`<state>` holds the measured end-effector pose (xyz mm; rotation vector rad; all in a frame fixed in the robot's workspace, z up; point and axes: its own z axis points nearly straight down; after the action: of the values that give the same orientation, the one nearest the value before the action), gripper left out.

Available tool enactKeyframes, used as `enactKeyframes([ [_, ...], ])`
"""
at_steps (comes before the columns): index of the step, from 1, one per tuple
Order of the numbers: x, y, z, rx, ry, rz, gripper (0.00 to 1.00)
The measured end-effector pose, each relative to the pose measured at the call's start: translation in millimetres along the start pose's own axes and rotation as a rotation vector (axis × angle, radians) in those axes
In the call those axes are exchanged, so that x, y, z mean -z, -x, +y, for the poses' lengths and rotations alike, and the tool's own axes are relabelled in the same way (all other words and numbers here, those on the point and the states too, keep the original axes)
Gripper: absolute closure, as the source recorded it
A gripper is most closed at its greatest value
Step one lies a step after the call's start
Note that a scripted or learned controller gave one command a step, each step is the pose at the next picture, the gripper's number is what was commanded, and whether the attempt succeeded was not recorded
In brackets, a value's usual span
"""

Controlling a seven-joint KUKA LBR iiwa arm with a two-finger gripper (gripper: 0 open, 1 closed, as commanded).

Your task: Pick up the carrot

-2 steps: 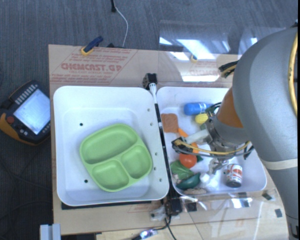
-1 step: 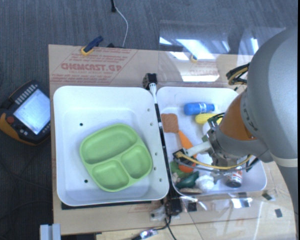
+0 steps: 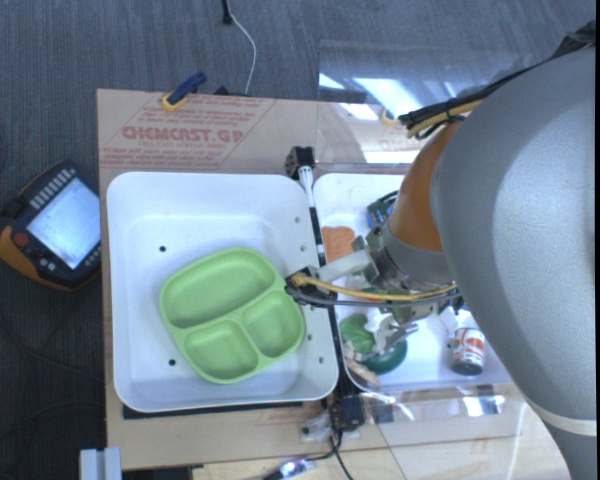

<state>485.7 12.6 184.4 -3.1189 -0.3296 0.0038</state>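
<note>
carrot (image 3: 337, 239) orange, prob. stubby, partly hidden by arm (image 3: 525, 238), right bin (image 3: 332, 200)

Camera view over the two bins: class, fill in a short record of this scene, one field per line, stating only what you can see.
left bin: white, holds a green divided plate with three compartments
right bin: white, partly covered by the arm
carrot: orange piece near the right bin's left wall, partly hidden
arm: grey with an orange band, over the right bin
gripper: low in the right bin, above a green item
can: small, red and white, beside the arm
pendant: on the floor, left of the bench
</note>
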Motion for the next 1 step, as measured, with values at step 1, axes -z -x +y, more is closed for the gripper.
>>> enactKeyframes([
  [1, 28.3, 5.6, 85.2, -0.013, 0.007, -0.005, 0.00],
])
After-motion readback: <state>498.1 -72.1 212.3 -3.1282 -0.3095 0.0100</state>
